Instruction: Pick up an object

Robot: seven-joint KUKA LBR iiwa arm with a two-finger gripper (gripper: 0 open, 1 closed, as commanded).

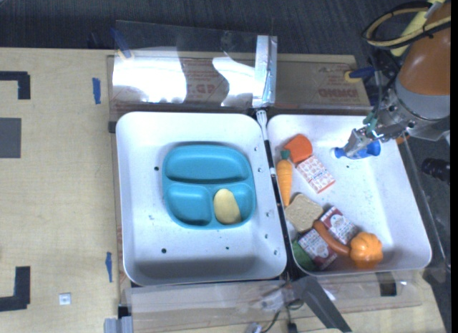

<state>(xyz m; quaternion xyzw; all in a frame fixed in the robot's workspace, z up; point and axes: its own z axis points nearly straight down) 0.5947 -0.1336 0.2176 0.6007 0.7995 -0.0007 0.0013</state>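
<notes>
My gripper (357,145) hangs over the upper right part of the right bin (401,203), under the orange-banded wrist. A small blue thing (368,149) shows right at its tip; I cannot tell whether it is held. The bin's left half holds a carrot (284,178), an orange block (298,145) and a white and red card (315,174). Further down lie a bread slice (303,212), a sausage (333,239), a red packet (336,222), a green piece (303,254) and a small orange pumpkin (366,248).
The left bin (143,238) bears a blue divided tray (204,170) with a yellow egg-shaped piece (226,206) in its lower right compartment. A clear plastic panel (193,74) stands behind the bins. Yellow and black cables (401,27) loop above the arm.
</notes>
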